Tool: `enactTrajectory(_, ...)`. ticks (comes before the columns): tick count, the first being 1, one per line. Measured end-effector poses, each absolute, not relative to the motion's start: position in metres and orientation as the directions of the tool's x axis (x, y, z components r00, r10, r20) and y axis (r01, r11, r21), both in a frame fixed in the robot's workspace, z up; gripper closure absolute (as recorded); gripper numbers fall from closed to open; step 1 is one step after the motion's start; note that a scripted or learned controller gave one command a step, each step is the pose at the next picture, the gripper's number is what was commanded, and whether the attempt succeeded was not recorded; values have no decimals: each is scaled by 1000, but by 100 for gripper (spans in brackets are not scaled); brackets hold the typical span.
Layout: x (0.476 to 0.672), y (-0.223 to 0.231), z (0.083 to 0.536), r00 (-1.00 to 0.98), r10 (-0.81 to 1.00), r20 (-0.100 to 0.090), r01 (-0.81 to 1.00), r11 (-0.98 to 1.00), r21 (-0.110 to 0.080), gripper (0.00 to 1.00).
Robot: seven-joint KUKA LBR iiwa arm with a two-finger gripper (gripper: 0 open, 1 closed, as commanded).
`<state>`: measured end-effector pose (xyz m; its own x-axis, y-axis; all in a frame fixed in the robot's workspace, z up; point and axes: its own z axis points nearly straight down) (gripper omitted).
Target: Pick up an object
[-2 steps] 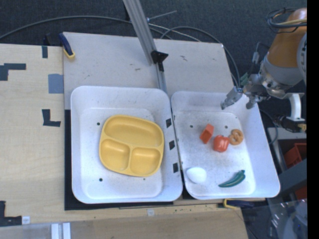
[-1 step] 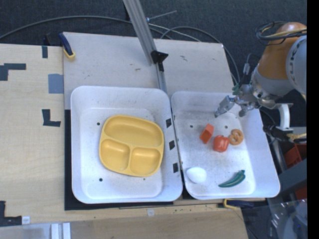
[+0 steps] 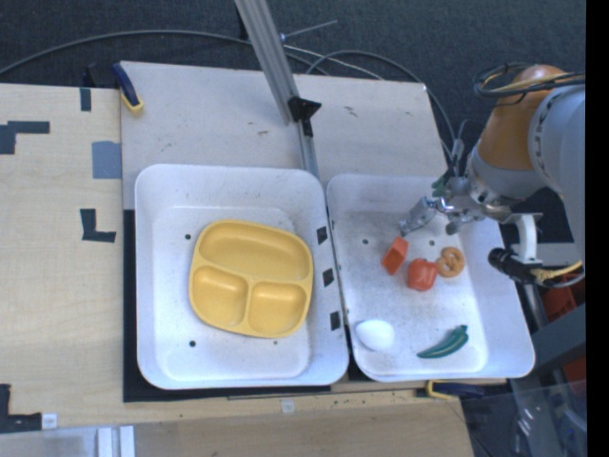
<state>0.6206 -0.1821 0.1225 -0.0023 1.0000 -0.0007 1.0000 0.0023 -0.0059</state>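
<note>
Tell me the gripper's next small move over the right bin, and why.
Probably lower toward the orange block. The gripper sits just above and right of it in the view, holding nothing, and the block stands slightly apart from the red piece.

Just below the gripper (image 3: pixel 433 215), a red block (image 3: pixel 395 255), tomato (image 3: pixel 422 274) and pretzel (image 3: pixel 451 262) crowd together; bare bin floor (image 3: pixel 366 217) lies to its left.

Left bin (image 3: pixel 152 255), frame centre-left: yellow three-compartment plate (image 3: pixel 251 278) lying flat inside. Blue-and-yellow clamp (image 3: pixel 127 88) upper left on bench board. Slanted metal rail (image 3: pixel 268 41) top centre. Grey tape patches (image 3: pixel 106 158) on left wood surface
</note>
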Motion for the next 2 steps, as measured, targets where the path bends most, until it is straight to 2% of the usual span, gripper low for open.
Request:
enactTrajectory(1, 622, -182, 136, -4, 1000, -1, 1000, 4, -2, 100)
enactTrajectory(2, 616, -188, 188, -1, 1000, -2, 1000, 1, 4, 100)
